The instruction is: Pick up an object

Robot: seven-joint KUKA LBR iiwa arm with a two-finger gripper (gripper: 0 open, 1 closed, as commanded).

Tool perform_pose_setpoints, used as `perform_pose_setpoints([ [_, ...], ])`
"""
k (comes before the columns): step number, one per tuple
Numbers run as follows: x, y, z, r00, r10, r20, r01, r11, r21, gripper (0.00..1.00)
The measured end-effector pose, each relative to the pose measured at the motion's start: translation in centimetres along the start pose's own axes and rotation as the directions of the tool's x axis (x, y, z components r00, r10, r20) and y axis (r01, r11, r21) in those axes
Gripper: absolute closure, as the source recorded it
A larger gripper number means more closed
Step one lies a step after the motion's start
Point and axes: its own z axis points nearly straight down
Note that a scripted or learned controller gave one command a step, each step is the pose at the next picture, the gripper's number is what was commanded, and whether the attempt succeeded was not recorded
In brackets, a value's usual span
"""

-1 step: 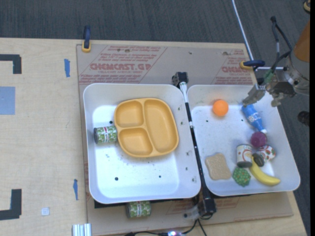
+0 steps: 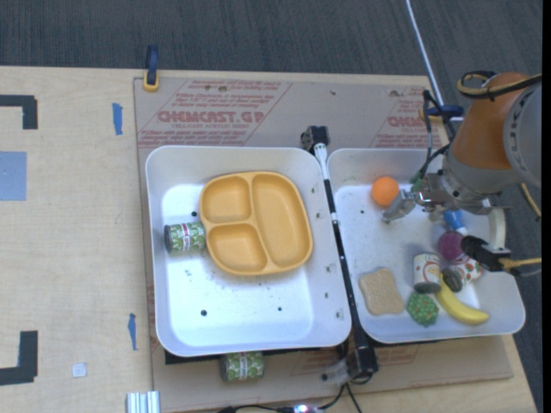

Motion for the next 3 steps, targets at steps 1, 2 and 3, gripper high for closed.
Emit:
perform_pose_setpoints([
  [1,5.9,-1.9,0.0,1.000,-0.001,-0.002,0.001,1.000,0.001,0.00],
  [2,5.7,-1.7,-1.2,1.000,0.001,0.001,-0.001,1.000,-0.004,1.00],
  [3,-1.3,-5.1,-0.1,1.000,0.002,0.002,-0.002,1.000,0.002,1.00],
])
